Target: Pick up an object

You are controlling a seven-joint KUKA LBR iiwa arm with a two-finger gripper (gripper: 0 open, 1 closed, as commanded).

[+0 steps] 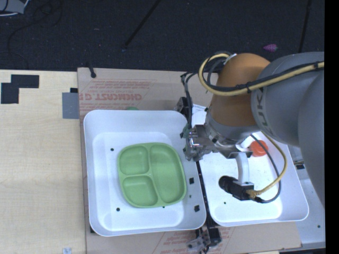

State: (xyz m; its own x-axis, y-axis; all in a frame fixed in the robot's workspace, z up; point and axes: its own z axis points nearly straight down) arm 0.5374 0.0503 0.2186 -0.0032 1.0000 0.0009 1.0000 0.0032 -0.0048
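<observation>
Green moulded plastic, by the look of it: the three-compartment plate (152, 173) lies flat in the white bin (100, 194) on the side of the pincer (192, 148) away from the arm. Its nearest rim lies just beside the pincer. The pincer hangs over the seam between the two bins, and we cannot tell whether it is spread or pressed together.

We judge the plate light and stiff, not fragile, but smooth and probably slippery, and much too broad to span whole. We would take hold of the raised outer rim or one of the ridges dividing the compartments. The edge closest to the pincer looks like the easiest reach.

On the pincer's other side, partly hidden behind the wrist, a small orange thing (258, 148) sits in the second bin (296, 205). We cannot make out its shape, though it looks small enough to grip whole.
</observation>
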